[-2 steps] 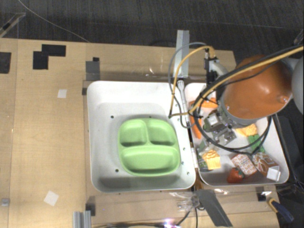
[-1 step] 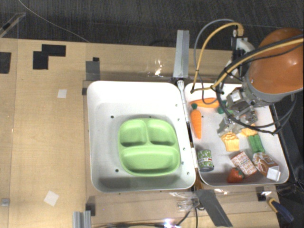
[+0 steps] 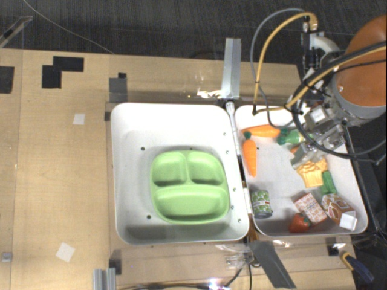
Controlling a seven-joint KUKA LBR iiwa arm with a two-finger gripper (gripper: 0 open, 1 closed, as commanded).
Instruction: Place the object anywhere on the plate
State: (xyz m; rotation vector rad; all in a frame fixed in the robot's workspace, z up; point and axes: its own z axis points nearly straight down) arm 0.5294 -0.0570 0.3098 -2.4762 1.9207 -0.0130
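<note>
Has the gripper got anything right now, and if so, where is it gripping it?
Cannot be told. The gripper sits low in the right bin over the yellow cheese block, but cables and the wrist hide its tip. The green plate bears no object yet.

Bench (image 3: 54, 180): light wood top.
Two white bins side by side, left bin (image 3: 130, 132), right bin (image 3: 357, 189), touching.

A pale wooden bench top (image 3: 54, 180) with black square markings (image 3: 60, 70) toward ten o'clock fills the lower ground, while a dark grey ribbed floor (image 3: 139, 11) spans twelve o'clock, crossed by a thin pale cable (image 3: 66, 30).
</note>
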